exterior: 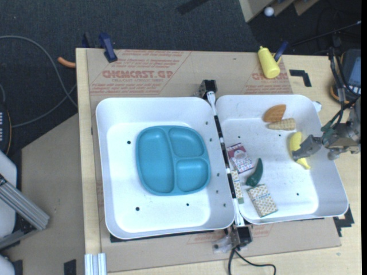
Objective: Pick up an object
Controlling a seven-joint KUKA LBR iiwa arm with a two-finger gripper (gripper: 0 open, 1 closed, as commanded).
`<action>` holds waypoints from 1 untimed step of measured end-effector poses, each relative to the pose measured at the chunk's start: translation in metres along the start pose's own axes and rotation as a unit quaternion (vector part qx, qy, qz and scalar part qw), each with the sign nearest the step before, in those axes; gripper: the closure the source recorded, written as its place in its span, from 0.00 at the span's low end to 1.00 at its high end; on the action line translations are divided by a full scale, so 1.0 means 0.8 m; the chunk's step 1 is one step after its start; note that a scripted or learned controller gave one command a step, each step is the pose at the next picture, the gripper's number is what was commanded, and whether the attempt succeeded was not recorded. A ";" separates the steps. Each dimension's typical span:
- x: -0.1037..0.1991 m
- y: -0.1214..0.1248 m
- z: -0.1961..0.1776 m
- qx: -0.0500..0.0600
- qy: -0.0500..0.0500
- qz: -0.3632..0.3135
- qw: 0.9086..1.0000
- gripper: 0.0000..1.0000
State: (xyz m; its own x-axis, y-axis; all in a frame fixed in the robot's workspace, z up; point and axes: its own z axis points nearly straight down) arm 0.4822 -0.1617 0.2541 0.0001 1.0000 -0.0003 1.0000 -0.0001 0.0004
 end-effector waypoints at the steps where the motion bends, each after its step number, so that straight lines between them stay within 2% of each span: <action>1: -0.061 0.066 0.138 0.001 0.001 0.000 1.000 0.00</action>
State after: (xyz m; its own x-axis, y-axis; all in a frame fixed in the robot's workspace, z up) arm 0.5354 -0.2105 0.1439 0.0007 1.0000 0.0007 1.0000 -0.0007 -0.0023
